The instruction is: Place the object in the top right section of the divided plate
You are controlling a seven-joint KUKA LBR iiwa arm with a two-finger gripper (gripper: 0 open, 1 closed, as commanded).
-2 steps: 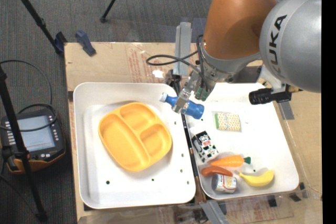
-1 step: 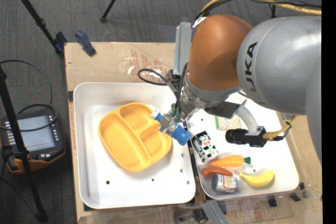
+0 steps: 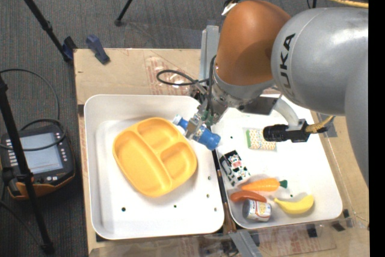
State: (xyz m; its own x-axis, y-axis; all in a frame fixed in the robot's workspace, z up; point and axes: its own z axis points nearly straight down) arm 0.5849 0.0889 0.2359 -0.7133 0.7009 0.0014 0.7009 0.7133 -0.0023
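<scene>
Blue-and-white object [image 3: 203,135], bottle-like with a blue body, sits right at the tool [image 3: 198,127], and from this slant it appears pinched between the fingers, so the tool reads as clenched on it, though the contact is small and partly hidden by the wrist. Its long axis runs from upper left to lower right, and it hangs over the right rim of the yellow divided plate [image 3: 141,174], just beside the plate's upper right section. That is the relation the next move turns on: the target compartment lies immediately to the left of and slightly below the held thing, so a short shift leftward and a lowering should be enough, in my judgement. Whether the object is already touching the plate rim I cannot tell.

Nearest the camera, the right bin [image 3: 328,168] holds a banana [image 3: 295,204], a small carton [image 3: 257,209], a red sausage-like piece [image 3: 248,196], a carrot [image 3: 266,184], a black-and-white cow-patterned box [image 3: 234,167] and a small patterned card [image 3: 260,138]. The left bin [image 3: 99,213] carries the plate, which lies flat and tilted diagonally.

Farther back, the tabletop [image 3: 135,69] is bare cardboard-brown, with a cable loop [image 3: 171,77] lying on it. Beyond is dark carpet with tripod legs [image 3: 36,15], and a handheld controller [image 3: 39,156] at the left.
</scene>
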